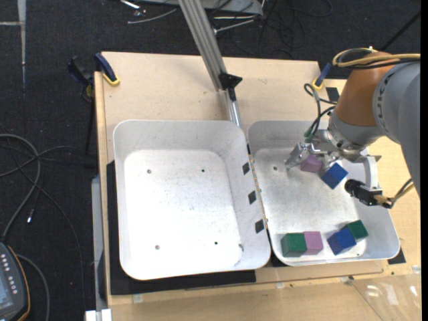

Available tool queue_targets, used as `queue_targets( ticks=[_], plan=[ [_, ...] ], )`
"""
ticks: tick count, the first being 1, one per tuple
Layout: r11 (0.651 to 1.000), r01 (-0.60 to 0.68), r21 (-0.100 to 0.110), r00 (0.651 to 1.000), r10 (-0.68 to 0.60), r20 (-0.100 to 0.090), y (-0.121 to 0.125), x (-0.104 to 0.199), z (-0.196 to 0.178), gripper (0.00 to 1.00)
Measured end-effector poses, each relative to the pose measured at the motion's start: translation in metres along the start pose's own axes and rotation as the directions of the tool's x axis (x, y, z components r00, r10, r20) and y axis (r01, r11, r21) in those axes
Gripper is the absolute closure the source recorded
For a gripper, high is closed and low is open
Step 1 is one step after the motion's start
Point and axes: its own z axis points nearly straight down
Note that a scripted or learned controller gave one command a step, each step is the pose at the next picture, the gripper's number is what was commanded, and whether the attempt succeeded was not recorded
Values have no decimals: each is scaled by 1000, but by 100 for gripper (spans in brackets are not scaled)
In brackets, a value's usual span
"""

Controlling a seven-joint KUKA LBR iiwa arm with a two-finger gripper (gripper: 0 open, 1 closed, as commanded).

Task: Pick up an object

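Observation:
My gripper (pixel 304 158) hangs over the upper middle of the right bin (pixel 281 132), at the end of the grey arm with the orange band. A small purple block (pixel 311 165) sits right at the gripper's tip, partly covered by it. A blue block (pixel 333 175) lies tilted just right of and below the purple one, close to the gripper. Whether either block is off the bin floor is not clear.
Along the right bin's front edge lie a dark green block (pixel 293 244), a pink block (pixel 313 241), a blue block (pixel 342 239) and a green block (pixel 357 230). The left bin (pixel 127 179) stands beside it. A metal pole (pixel 204 39) slants in from the back.

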Motion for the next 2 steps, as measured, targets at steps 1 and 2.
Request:
queue_targets(
  ticks=[1,2],
  plan=[
    [1000,-1,-4,1000,1,1,1,-1,-10,100],
    [1000,-1,-3,1000,1,1,1,-1,-10,0]
  ],
)
